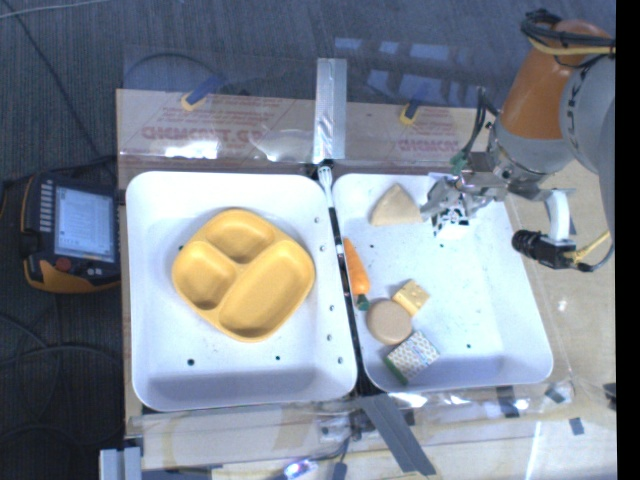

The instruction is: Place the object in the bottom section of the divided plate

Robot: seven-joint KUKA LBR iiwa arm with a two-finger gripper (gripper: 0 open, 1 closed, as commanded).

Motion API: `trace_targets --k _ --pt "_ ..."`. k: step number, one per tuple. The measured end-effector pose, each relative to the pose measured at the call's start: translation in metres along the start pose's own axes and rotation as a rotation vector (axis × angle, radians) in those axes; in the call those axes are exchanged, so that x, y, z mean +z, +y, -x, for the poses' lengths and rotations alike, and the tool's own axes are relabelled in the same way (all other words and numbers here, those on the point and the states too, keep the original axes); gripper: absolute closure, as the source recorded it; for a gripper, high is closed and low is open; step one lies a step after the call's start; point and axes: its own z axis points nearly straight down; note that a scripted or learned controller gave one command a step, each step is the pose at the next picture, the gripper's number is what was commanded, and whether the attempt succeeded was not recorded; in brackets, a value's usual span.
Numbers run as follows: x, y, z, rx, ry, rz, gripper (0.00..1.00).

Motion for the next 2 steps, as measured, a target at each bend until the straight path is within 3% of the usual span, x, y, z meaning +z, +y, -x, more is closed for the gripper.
trace_targets --k 1,2 --pt "-0.068 0.001 -0.012 -0.062 0.004 0.002 1.00" --pt "-0.071 -0.026 -0.075 -0.022 0.006 0.000 1.00"
